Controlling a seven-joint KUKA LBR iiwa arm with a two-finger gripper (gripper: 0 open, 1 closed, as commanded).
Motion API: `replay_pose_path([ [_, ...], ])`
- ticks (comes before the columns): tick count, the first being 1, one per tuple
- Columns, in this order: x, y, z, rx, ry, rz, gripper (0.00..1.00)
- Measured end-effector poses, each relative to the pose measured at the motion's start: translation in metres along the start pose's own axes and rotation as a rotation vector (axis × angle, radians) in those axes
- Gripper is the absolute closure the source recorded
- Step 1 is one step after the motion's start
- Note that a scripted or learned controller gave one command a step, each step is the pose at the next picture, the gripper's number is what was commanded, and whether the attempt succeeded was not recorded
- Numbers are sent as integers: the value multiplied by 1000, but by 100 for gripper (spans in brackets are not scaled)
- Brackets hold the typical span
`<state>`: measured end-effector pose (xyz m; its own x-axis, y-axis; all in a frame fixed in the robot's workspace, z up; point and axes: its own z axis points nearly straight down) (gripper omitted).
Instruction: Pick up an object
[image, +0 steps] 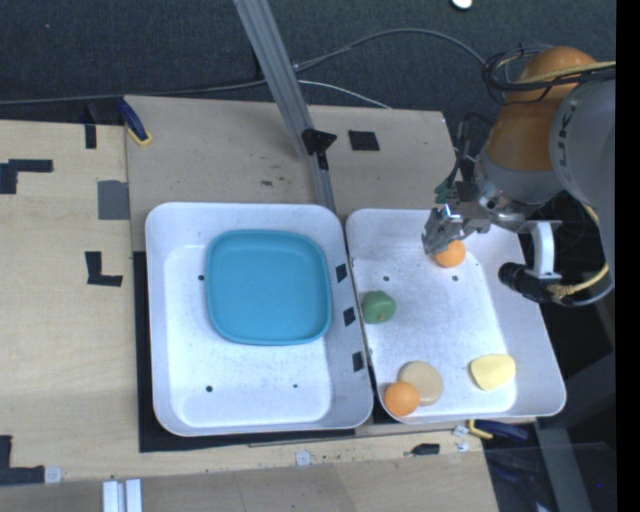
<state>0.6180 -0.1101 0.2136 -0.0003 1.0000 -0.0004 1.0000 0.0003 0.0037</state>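
Gripper (441, 236) sits right over the small orange ball (450, 254) at far edge of right bin (520, 400), well beyond the green ball (378, 307); can't tell grip state. Best: centre on ball, drop straight, squeeze w/o nudging it

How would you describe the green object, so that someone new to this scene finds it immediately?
Look in the right bin, not the left bin with the blue plate. The green object lies near the right bin's left wall, about halfway down. It is the one green thing; its neighbours are orange, beige or yellow.
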Motion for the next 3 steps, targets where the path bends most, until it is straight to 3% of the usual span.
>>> replay_pose_path([
  [3, 163, 20, -6, 4, 2, -5, 100],
])
